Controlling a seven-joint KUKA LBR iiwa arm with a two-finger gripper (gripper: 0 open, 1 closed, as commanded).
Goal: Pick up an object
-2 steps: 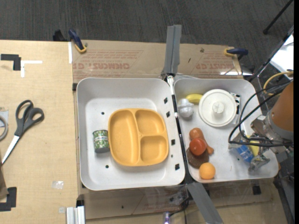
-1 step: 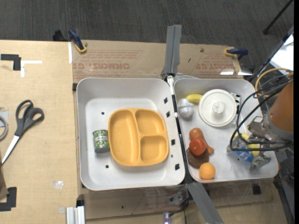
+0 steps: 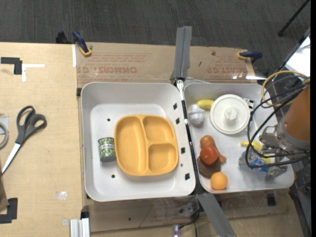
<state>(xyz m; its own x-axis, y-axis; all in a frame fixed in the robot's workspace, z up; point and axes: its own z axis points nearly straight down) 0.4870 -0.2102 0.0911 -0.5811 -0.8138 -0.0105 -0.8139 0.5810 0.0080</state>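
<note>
Gripper (image 3: 268, 158) is low in the right bin (image 3: 236, 174), below and right of the white lid (image 3: 230, 114), near the bin's far-right wall. From here I cannot tell whether it is open or closed, and nothing shows in its grip.

Likeliest target is a small blue-and-yellow piece (image 3: 252, 158), below the lid and just beside the gripper. It is partly hidden by cables, so I can't name it.

To do the step well, my guess:
- centre squarely over the piece before descending
- the wall is close, so leave room for the outer side
- lift straight up and check that something comes with it

Right bin also holds:
- banana (image 3: 205, 103) just left of the lid
- grey ball (image 3: 196, 116) lower left of the lid, close to it
- red fruit (image 3: 209, 154) on a brown disc (image 3: 207, 168), below and left of the lid
- orange fruit (image 3: 218, 181) farthest below the lid, near the front rim

Left bin (image 3: 98, 107), well left of the lid across the divider:
- yellow divided plate (image 3: 146, 144), its compartments bare
- green can (image 3: 106, 148) beside the plate, on the side away from the lid
</note>
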